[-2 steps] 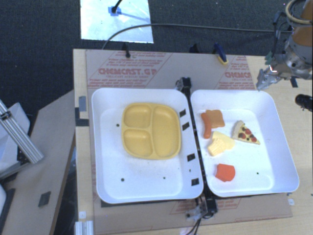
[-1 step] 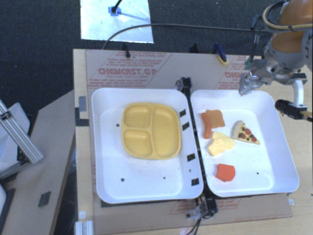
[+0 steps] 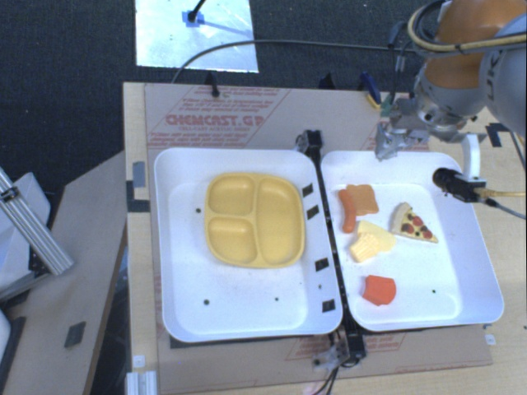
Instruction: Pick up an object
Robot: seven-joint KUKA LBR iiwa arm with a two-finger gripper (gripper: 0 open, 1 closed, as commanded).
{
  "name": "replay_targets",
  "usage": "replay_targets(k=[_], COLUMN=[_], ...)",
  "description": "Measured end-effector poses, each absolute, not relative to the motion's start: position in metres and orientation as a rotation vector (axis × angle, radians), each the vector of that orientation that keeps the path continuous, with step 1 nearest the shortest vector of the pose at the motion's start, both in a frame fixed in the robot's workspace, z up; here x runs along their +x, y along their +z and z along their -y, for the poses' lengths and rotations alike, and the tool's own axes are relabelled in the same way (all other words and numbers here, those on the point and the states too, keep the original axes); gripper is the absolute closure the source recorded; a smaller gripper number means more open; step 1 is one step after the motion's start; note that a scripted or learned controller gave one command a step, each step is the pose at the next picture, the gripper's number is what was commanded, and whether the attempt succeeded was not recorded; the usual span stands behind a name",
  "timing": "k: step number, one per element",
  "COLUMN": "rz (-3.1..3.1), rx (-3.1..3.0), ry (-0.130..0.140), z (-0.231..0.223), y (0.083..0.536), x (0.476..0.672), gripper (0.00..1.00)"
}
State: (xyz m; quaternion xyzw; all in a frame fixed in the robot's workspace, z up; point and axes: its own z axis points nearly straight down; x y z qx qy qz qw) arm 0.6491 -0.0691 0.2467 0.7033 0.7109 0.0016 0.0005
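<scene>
A pale wooden bench [image 3: 90,245] with a printed cardboard sheet [image 3: 218,118] on it fills most of the frame. Two shallow white plastic bins lie on it side by side, meeting at a black seam in the middle. The left bin [image 3: 185,303] holds a yellow plastic divided plate [image 3: 254,219] near its centre. The grey arm with its orange band [image 3: 478,31] comes in at the upper right, and its gripper [image 3: 389,146] hangs at the top edge of the right bin [image 3: 461,295], with nothing seen in it; whether it is closed or released cannot be told. In the right bin, spread through its middle and well below the gripper, lie an orange toy piece [image 3: 356,202], a pale yellow cheese-like wedge [image 3: 370,242] just below it, a toy pizza slice [image 3: 413,223] to the right, and a red-orange block [image 3: 380,290] lowest of all.
</scene>
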Motion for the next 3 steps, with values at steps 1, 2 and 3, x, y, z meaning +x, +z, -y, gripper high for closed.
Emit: replay_targets(k=[1,2,3], rz=[-2.232,-2.235,-2.234], rx=[2.212,2.209,2.211], ry=[0.001,0.004,0.003], z=[0.019,-0.044,-0.091], y=[0.235,0.238,0.229], x=[0.636,0.626,0.625], gripper=[1.00,1.00,1.00])
